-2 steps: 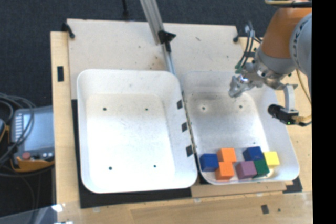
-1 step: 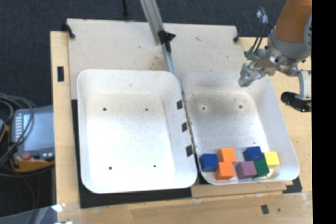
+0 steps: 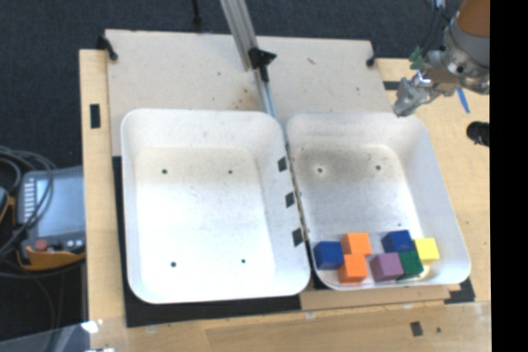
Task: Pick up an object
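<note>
1. Bench (image 3: 95,202): pale wood top w/ a speckled board at the back, sitting on dark carpet. Carries both bins side by side.
2. Left bin (image 3: 136,177): shallow white tray, scuffed grey, a few small dark dots on the floor.
3. Right bin (image 3: 437,177): same type, touching the left bin along the centre seam. All the blocks sit along its near edge.
4. Arm (image 3: 472,4): comes in at the upper right; orange band visible above a grey wrist, w/ cable and fittings around it.
5. Metal rail (image 3: 235,4): slanted aluminium bar running from the top down to the bins' far seam. Well apart from the blocks.
6. Gripper (image 3: 407,101): hangs at the far right corner of the right bin, about over its rim. Too small and blurred to read the jaw gap, so can't tell wide or narrow; nothing seen held.
7. Blocks, packed tight in a row: orange block (image 3: 355,255) (looks like two stacked or offset pieces), blue block (image 3: 328,254) at the left end, second blue block (image 3: 398,241), purple block (image 3: 384,266), green block (image 3: 412,263), yellow block (image 3: 426,249) at the right end.
8. Key relation (judgement): the cluster lies across the bin from the gripper, toward the near edge and slightly left. The row's long axis runs left-right along that edge. Yellow block is the nearest end and has a free side, so prob. the easiest pick; middle ones are hemmed in by neighbours.
</note>
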`<state>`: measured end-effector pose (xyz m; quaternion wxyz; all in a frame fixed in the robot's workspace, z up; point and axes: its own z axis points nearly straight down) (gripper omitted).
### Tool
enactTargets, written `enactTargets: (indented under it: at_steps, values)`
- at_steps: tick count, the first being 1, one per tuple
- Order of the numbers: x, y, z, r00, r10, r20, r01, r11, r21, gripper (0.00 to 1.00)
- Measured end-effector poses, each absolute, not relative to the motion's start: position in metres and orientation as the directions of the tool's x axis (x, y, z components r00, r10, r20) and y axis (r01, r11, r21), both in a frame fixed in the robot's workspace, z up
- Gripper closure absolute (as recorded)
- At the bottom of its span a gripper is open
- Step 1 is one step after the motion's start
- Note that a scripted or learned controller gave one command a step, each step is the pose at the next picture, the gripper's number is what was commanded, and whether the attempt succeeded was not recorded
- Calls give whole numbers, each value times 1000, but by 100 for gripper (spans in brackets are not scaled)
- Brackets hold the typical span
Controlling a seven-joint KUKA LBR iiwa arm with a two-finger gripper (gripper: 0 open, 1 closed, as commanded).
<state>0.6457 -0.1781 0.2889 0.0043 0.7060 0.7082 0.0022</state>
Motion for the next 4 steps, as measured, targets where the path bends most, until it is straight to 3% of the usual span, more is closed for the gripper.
enactTargets:
  at_steps: [3, 4]
  values:
    - [662, -24, 295, -6, 1000, 0, 1000, 6, 3, 100]
    - [666, 21, 274, -5, 1000, 0, 1000, 5, -3, 100]
